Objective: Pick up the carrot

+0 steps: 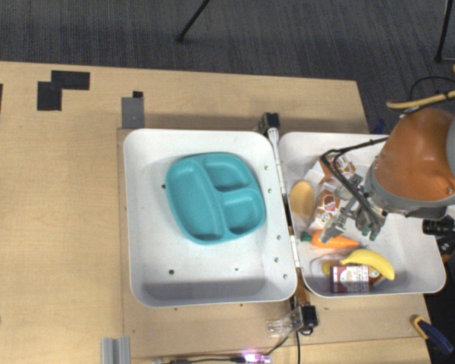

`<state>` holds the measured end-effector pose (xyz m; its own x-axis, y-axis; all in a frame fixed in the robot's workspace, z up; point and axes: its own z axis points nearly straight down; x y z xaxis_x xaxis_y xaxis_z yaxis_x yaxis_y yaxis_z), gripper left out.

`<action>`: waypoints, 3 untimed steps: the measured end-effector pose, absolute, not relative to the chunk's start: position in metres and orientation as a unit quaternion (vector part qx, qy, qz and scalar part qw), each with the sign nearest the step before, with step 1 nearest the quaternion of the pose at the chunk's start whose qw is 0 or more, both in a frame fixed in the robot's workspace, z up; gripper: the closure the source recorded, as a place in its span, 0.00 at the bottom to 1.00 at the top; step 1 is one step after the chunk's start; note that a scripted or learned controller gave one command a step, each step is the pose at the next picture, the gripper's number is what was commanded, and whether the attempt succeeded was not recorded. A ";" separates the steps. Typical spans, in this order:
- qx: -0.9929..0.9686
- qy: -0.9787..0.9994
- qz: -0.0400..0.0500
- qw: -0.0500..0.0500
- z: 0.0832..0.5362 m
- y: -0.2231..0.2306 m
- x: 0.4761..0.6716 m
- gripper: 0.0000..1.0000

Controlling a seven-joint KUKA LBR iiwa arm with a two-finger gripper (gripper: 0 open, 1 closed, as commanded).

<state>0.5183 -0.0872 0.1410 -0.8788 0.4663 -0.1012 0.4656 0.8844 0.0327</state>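
Observation:
The orange carrot [338, 242] with a small green top lies in the right bin [418, 277], near its left wall. My gripper [352, 228] hangs just over the carrot's right part, its fingers spread to either side and open. Nothing is lifted between them; the carrot rests on the bin floor. The arm's orange band and grey wrist cover the bin's right part.
A yellow banana [369, 262] and a maroon packet [351, 279] lie just in front of the carrot. A tan rounded item [302, 197] and a brown-and-white packet [327, 202] sit behind it. The left bin [148, 279] holds a teal divided plate [214, 196].

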 end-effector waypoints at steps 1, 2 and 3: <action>0.307 0.951 0.007 0.044 0.107 -0.090 0.511 0.00; 0.344 0.938 0.008 0.030 0.107 -0.091 0.525 0.00; 0.457 0.889 0.003 0.013 0.091 -0.094 0.494 0.00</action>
<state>0.4942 -0.0942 0.0907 -0.5823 0.8127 -0.0200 0.8126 0.5826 0.0175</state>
